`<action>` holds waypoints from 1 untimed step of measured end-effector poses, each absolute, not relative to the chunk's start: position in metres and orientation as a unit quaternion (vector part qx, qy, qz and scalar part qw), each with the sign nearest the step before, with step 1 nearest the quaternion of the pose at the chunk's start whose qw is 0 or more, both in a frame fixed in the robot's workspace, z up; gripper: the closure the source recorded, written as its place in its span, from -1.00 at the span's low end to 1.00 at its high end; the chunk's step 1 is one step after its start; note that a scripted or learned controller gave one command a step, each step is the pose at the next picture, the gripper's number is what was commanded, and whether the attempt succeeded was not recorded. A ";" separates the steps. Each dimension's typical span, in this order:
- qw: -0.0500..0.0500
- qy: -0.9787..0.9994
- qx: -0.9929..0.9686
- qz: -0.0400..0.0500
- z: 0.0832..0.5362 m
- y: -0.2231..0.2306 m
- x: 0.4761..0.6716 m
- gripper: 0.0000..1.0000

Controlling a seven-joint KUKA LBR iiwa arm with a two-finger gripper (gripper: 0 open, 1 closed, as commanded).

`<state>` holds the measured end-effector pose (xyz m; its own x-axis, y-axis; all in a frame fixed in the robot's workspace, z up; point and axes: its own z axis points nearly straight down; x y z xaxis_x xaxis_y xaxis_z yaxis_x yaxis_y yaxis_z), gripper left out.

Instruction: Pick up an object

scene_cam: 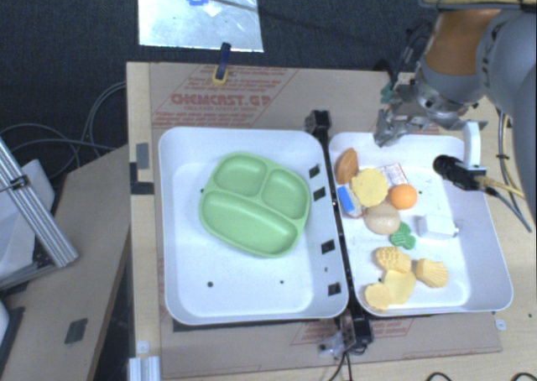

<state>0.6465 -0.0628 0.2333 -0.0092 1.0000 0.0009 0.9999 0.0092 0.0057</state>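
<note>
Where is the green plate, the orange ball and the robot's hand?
Green plate (254,203), camera view, on the ridge between its compartments, in the left bin.
Orange ball (404,196), camera view, on its round middle, in the right bin.
Hand (388,133), camera view, at its fingertips over the right bin's far edge.

Robot lab: KUKA arm (470,35), bins (243,291)

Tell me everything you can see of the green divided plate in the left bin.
The green divided plate looks like matte, pale green plastic, with rounded corners and three compartments: two small ones along the far side, one long one nearer the camera. It lies flat and turned askew on the left bin floor, nothing on it, away from the claw.
</note>
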 end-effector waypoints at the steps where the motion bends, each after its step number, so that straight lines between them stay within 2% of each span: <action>1: 0.002 0.709 0.705 0.001 0.220 -0.035 0.664 1.00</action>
<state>0.6644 -0.0354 0.2200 -0.0060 1.0000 -0.0006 1.0000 0.0060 0.0045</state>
